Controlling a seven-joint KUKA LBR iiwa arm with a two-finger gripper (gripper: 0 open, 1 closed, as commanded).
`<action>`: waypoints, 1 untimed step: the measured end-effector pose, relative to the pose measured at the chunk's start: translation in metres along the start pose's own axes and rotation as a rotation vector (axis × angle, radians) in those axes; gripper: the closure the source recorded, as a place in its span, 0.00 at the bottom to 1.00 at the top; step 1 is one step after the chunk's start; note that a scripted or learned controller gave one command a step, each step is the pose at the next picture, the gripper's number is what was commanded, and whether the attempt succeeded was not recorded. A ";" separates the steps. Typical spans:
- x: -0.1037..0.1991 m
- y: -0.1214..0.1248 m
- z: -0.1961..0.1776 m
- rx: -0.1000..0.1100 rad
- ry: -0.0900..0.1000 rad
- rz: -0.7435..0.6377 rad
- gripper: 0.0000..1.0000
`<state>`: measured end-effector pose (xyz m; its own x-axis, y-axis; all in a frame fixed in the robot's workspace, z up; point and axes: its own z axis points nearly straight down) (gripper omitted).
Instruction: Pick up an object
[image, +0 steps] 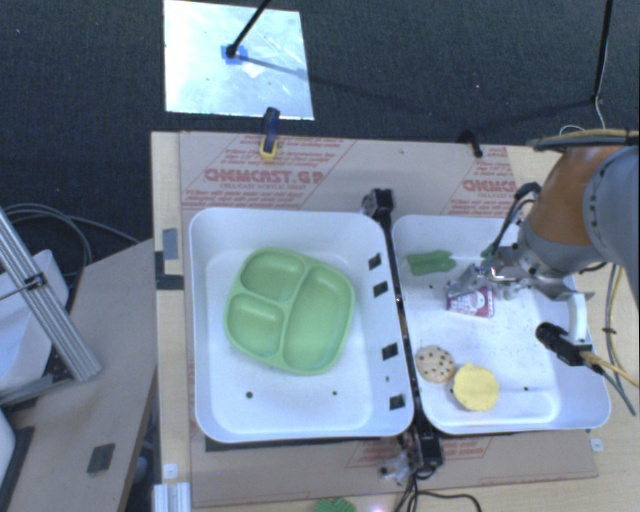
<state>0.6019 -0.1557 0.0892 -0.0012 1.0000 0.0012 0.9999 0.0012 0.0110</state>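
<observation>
Highest over the bench and so closest to the lens, the grey arm (572, 215) reaches into the right bin (530, 390), and its gripper (487, 280) sits low against a small pink-and-white packet (472, 302). Whether the pincer is spread or closed cannot be told at this slant, nor whether the packet is actually caught in it. The packet looks like the object being tried for, and it lies on the bin floor near the middle of the right bin. To do the grasp well, the pincer should probably be centred over the packet's narrower side, close fully, and only then rise straight up, since a thin, flat wrapper is likely to slip. Just beyond it lies a green piece (431, 263). A cookie (434, 364) and a yellow round thing (476, 387) sit near the bin's front. Well apart, the left bin (230, 400) holds a green divided plate (290, 310).
</observation>
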 end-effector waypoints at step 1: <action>-0.001 0.002 -0.013 -0.011 -0.007 -0.003 1.00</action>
<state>0.6039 -0.1565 0.1024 -0.0045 1.0000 -0.0058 0.9998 0.0046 0.0216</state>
